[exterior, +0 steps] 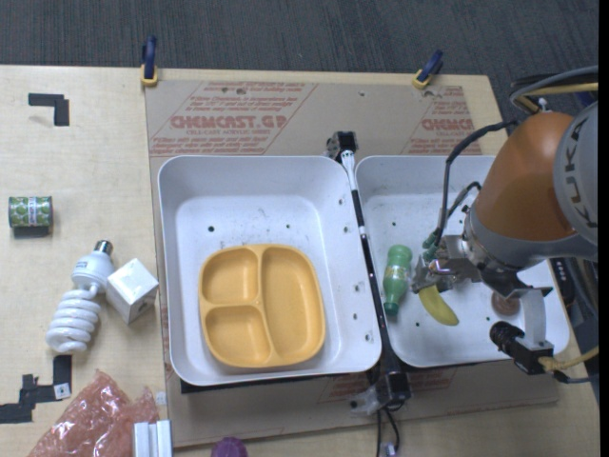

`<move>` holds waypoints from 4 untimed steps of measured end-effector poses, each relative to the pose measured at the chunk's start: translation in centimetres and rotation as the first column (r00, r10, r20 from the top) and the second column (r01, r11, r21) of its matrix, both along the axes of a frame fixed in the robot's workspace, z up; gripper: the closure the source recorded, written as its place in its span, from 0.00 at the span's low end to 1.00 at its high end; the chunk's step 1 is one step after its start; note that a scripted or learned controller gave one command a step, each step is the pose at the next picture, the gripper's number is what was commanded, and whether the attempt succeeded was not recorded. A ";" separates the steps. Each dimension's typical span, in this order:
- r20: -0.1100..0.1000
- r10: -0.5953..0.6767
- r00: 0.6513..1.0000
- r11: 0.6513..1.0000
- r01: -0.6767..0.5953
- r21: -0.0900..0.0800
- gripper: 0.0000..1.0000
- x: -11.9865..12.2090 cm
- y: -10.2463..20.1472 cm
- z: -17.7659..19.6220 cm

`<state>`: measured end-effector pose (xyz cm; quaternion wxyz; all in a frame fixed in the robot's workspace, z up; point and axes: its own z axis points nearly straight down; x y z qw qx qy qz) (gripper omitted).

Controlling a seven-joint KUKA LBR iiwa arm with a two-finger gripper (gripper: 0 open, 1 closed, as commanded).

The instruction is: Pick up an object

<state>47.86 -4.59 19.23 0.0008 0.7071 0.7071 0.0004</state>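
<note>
Arm (542,193): grey casing, big rounded orange band, dark letters on the grey shell. Black cables loop alongside. Gripper (430,272): small, metallic, dark.

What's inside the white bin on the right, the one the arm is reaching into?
In the right bin lie a green bottle and a yellow banana, close beside the gripper. A brownish object peeks out near the arm, which covers much of the bin's far side.

A yellow divided plate (262,305) is taking up the left bin's (181,255) near half, leaving its far half open, while a green bottle (395,276) and banana (438,305) are crowding the right bin's (400,184) middle beneath the arm (533,198).
</note>
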 end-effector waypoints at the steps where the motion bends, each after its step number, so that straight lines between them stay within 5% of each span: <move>1: 0.001 0.001 1.000 1.000 -0.001 0.000 1.00 0.1 1.5 0.0; 4: -0.001 0.001 1.000 1.000 -0.001 0.000 1.00 1.7 3.1 0.0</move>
